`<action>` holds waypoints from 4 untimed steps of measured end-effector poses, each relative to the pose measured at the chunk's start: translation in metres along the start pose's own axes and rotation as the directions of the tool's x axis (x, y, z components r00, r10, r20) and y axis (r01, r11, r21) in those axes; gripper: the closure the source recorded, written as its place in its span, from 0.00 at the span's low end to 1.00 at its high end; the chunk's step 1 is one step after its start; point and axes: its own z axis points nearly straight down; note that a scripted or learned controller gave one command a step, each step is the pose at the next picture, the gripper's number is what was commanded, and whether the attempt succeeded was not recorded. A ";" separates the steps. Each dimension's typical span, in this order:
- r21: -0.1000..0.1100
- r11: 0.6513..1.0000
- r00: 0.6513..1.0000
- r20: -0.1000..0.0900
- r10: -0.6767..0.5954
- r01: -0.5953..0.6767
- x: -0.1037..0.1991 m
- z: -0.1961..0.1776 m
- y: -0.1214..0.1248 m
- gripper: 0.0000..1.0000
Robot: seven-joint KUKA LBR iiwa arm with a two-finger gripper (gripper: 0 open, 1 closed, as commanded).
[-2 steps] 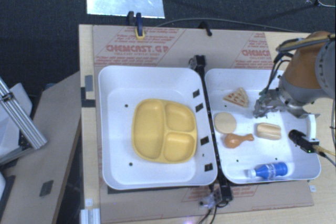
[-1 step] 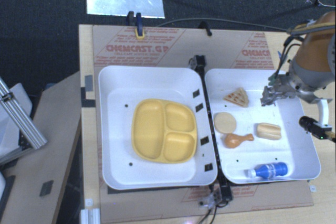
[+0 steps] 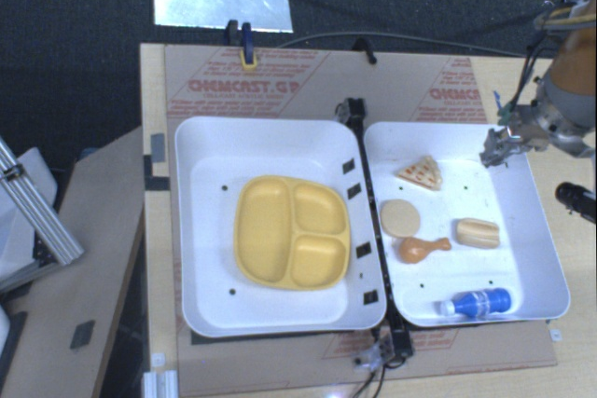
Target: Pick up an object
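The right bin holds five small toy foods, any of which would do: a pizza wedge toward its upper middle, a round tan cookie-like disc and a drumstick near its left wall, a bread roll at centre right, and a blue bottle lying on its side along the lower edge. All look light, rigid plastic, likely smooth and a bit slippery. The roll seems the easiest take, pinched across its short width; the bottle may roll away. The gripper hovers over the bin's upper right corner; whether its jaws are spread I cannot tell. The left bin carries a yellow divided plate.
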 end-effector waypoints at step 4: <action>0.008 1.000 1.000 -0.005 -0.004 0.005 0.158 -0.023 -0.001 1.00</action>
